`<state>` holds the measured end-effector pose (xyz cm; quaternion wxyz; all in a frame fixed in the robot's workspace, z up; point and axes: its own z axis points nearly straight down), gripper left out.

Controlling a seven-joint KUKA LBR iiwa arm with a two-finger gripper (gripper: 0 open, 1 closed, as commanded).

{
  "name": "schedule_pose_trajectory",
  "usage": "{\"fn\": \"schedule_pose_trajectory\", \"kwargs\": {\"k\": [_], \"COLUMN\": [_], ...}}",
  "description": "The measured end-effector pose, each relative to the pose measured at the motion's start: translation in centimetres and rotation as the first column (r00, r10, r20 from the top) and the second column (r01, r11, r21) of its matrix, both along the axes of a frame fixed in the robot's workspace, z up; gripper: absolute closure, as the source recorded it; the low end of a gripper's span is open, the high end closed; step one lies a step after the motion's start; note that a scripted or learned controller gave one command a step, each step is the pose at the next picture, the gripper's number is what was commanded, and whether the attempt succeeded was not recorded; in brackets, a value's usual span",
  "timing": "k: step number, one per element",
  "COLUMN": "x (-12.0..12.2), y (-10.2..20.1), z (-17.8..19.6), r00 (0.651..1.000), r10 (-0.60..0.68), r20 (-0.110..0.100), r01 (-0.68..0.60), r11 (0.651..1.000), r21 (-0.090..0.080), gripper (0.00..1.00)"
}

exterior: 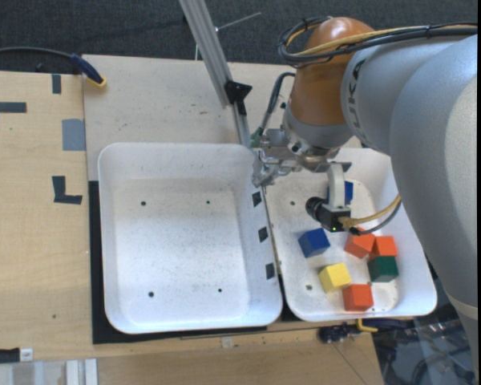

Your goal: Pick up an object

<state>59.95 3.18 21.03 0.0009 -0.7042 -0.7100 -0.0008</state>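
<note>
Pale counter (32, 239) seen from above: claw (263, 169), opening impossible to tell, above far left corner of right bin (293, 211); blue cube (313, 241), mid-bin, apart from other cubes (334, 276), likely best approached straight down.

Two shallow bins touch side by side, one white bin (176, 247) and its neighbour bin (293, 251), on the pale table (32, 247), with grey tape (73, 134) and a blue-and-yellow clip (90, 70) off left.

Left bin (176, 239) at frame centre, right bin (421, 299) touching its right side, cluster of blocks (382, 269) in right bin's lower half, arm (401, 87) overhanging from upper right
</note>
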Motion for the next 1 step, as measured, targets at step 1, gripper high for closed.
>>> {"fn": "schedule_pose_trajectory", "kwargs": {"k": [1], "x": [1.38], "y": [5.17], "z": [1.77], "r00": [1.000], "r10": [-0.001], "r20": [0.001], "r01": [0.001], "r11": [1.000], "r21": [0.000], "gripper": [1.00]}}
